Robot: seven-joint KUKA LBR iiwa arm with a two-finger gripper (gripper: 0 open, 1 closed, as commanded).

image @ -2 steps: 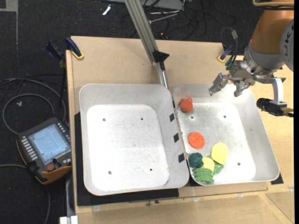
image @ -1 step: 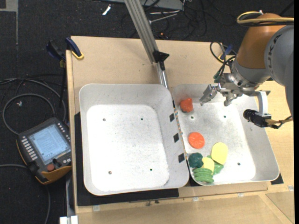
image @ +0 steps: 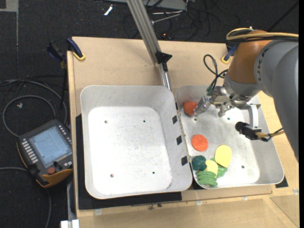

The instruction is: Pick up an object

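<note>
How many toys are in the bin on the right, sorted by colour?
Orange: 2, a small orange-red ball and a flat orange disc
Yellow: 2, a large pale yellow lump and a smaller yellow piece
Green: 2, a dark green knobbly piece and a light green ridged piece
Total: 6

The left bin [image: 126, 141] offers a broad open floor, reachable from above anywhere within its rim. The right bin [image: 259, 167] is tighter: the arm [image: 261, 63] hangs over its far end, with the gripper [image: 213, 106] just beside an orange-red ball [image: 190, 108] near the dividing wall. An orange disc [image: 199, 142], yellow piece [image: 223, 156] and green items [image: 205, 171] crowd the near left corner. Bare floor remains along the right side.
</note>
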